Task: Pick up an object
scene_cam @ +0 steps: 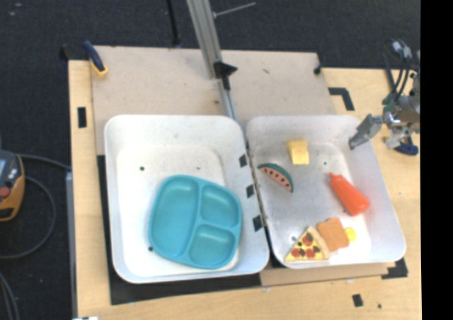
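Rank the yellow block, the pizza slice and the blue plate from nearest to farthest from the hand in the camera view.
Measured from the hand at the right bin's upper right edge:
1. Yellow block, right bin, upper middle.
2. Pizza slice, right bin's near edge.
3. Blue plate, left bin.

Orange bottle [347,193] lying slantwise in right bin, near yellow block [299,151]

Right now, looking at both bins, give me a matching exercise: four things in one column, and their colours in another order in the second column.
Things:
1. Tray
2. Block
3. Bottle
4. Melon slice

Colours:
A. Red and green
B. Orange
C. Turquoise
D. Yellow

Pairs: 1-C, 2-D, 3-B, 4-A
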